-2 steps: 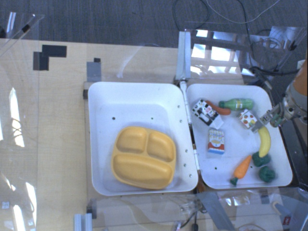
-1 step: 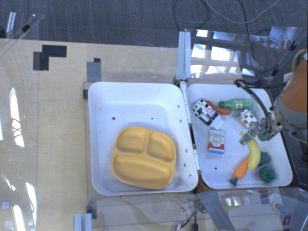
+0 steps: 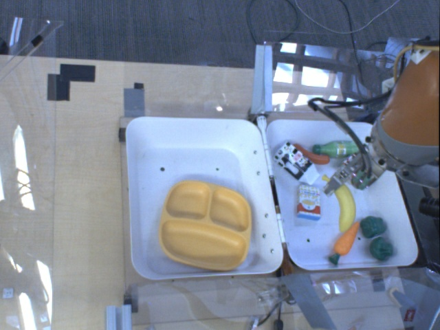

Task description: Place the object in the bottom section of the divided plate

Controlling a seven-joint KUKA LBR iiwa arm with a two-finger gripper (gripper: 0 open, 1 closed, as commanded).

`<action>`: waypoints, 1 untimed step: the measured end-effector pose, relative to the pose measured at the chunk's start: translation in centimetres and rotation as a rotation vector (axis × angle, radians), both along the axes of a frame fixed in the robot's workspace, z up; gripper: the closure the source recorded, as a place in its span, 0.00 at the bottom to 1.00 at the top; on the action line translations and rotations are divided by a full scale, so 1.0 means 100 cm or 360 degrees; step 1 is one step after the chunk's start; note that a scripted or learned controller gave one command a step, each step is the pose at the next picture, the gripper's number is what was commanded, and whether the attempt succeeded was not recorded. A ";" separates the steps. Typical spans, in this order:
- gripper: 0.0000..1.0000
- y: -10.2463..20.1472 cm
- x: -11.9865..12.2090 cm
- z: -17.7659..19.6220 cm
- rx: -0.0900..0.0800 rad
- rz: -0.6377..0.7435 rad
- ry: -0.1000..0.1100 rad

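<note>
1. Divided plate (image 3: 205, 224), yellow, sits low in the left bin (image 3: 137, 184), its one long section toward the near rim and two smaller ones behind; all three look bare, so the placing is judged not yet done.
2. Right bin (image 3: 405, 253) holds the loose items that could be "the object": nearest, a carrot (image 3: 346, 240) and two green lumps (image 3: 376, 236), then a small carton (image 3: 309, 201) and a banana (image 3: 346, 209).
3. Pincer (image 3: 342, 179) hangs over the right bin, just above the banana's upper end and just right of the carton; which of them it is after is not clear. Whether it is released or clenched I cannot tell, and nothing visibly sits in it.
4. Farther back lie a green bottle (image 3: 337, 148) and a black-and-white toy (image 3: 291, 158).
5. Whichever item is taken must cross the shared rim to the plate, well apart to the left.
</note>
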State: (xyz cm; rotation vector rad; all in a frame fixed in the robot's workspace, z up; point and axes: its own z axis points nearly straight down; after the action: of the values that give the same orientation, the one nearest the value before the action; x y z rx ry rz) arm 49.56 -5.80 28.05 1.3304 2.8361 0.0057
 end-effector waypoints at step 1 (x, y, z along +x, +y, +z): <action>1.00 0.112 0.010 -0.096 0.0002 0.0282 0.0010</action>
State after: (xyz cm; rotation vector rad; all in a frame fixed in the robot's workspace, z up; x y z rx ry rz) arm 50.56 5.41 18.44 1.0767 2.9484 0.0045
